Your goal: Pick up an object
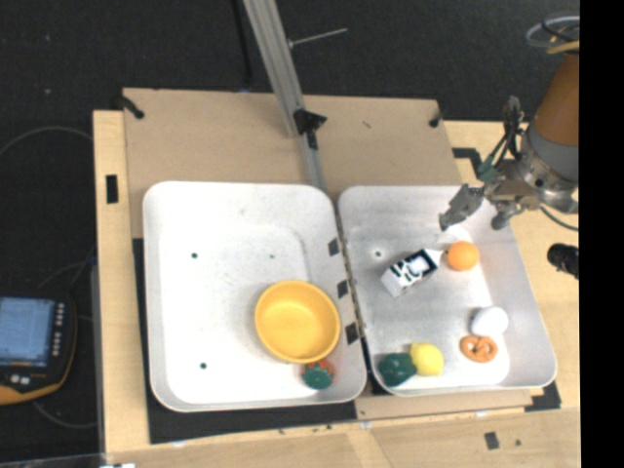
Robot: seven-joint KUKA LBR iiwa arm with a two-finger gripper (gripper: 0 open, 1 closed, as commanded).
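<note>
My gripper [480, 212] hangs over the far right part of the right bin [390, 213]. Its two fingers are spread apart, open, with nothing between them. Just below it lies an orange ball [462, 256]. To the ball's left is a small white box with black and blue markings [409, 271]. Near the bin's front lie a white ball [488, 320], an orange ring-shaped piece [478, 348], a yellow object [426, 359] and a dark green object [396, 367].
The left bin [205, 232] holds a yellow bowl [297, 320] and a small teal and orange object [318, 373] at its front right corner. A metal post [283, 66] slants up from between the bins. A handheld screen [29, 344] lies off the bench at left.
</note>
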